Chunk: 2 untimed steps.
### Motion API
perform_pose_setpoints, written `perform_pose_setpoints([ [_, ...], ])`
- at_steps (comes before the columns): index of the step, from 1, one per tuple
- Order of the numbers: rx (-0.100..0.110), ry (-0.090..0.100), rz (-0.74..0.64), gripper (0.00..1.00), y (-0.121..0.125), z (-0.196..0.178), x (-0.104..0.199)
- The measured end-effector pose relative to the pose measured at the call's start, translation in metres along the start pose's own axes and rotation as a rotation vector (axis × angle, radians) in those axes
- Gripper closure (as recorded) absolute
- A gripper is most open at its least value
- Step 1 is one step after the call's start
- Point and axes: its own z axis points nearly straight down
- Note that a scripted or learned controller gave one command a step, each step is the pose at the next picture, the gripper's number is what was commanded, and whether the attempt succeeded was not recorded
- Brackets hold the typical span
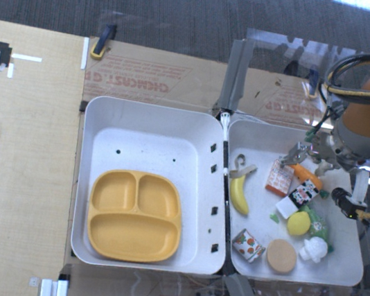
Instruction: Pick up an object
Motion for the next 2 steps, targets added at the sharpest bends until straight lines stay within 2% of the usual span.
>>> perform_pose_setpoints([
  [1, 0.002, -0.001, -0.403, 0.00, -0.060, -0.001, -0.030],
  [2, -0.001, 0.001, -0.401, 1.00, -0.059, -0.011, -0.029],
])
